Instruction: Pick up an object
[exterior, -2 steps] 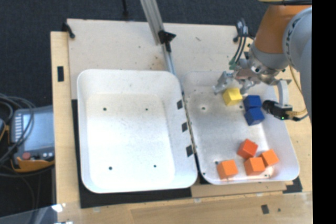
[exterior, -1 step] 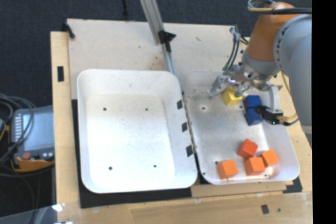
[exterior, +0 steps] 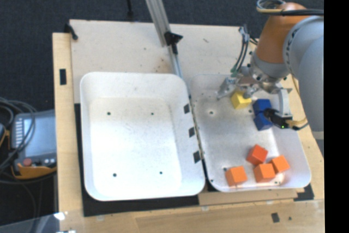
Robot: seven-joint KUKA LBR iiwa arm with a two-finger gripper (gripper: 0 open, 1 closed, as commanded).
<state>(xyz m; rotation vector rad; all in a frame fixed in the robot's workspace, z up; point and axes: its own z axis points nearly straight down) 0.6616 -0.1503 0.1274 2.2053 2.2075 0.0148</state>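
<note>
In the right bin (exterior: 218,133), a yellow block (exterior: 240,100) lies near the far edge, directly under my gripper (exterior: 240,89). The gripper hangs low over it from the grey and orange arm (exterior: 278,41); whether it touches the block I cannot tell. Two blue blocks (exterior: 263,113) sit just right of the yellow one, close to the gripper body. Several orange blocks (exterior: 257,154) are grouped at the bin's near right corner, one of them apart at the left (exterior: 236,175).
The left bin (exterior: 136,133) lies beside the right one, their rims meeting at the middle. A slanted aluminium post (exterior: 155,3) rises behind the bins. Cables and a black part (exterior: 281,119) hang from the wrist over the right bin's far side.
</note>
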